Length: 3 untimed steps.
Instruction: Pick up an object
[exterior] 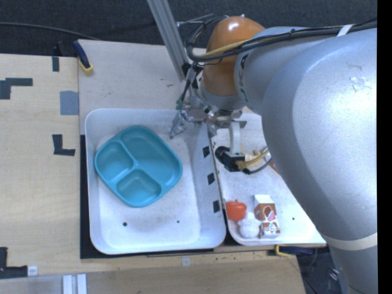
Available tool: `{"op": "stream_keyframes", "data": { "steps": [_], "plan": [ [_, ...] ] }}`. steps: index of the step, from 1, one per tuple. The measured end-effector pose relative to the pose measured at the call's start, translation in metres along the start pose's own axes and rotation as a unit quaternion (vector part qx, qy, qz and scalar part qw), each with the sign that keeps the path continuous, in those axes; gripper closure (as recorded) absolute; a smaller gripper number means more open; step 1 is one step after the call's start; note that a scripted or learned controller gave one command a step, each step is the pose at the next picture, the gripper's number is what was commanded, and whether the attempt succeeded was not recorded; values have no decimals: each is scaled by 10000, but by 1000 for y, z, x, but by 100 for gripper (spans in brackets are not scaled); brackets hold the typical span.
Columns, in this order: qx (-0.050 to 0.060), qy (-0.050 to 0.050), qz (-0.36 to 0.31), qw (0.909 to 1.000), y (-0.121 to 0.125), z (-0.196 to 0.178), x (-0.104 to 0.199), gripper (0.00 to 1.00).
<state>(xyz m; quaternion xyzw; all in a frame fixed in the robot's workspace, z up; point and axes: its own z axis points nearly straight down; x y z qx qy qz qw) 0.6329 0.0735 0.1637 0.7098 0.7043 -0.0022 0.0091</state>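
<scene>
Your nearest candidate is the blue divided tray point(138, 165). It lies flat in the left bin point(92, 228), towards that bin's far left part, with three compartments facing up and nothing in them. Take this tray as your landmark.

The gripper point(180, 125) hangs just past the tray's far right corner, over the bin's far right corner. You can see nothing between its tips. The view is too cluttered with cables and brackets there for you to tell whether the pincer is spread or pressed together, and whether it touches the bin floor is also unclear.

Above the gripper, further from the tray, you see the orange band point(228, 48) of the wrist. The grey arm point(318, 127) fills the space to the tray's right and covers much of the right bin point(294, 222).

To the right of the tray, beyond the wall between the two bins, three small things sit close together near the right bin's front edge. These are a red rounded object point(236, 210), a small brown and white carton point(266, 217) standing just right of it, and a white lump point(248, 228) touching both from the front.

Beyond the tray, a ribbed metal bar point(164, 23) slants up from near the gripper. Far to the tray's upper left, a blue and yellow clip point(83, 57) lies on the bench point(37, 164).
</scene>
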Motion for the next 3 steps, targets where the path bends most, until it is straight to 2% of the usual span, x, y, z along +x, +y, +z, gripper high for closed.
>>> {"op": "stream_keyframes", "data": {
  "steps": [1,2,3],
  "plan": [
    [29,64,-22,10000,44,-26,-51,0],
    [62,78,-56,9999,22,-24,-12,0],
    [66,70,-44,9999,1,-25,-2,0]
  ]
}}
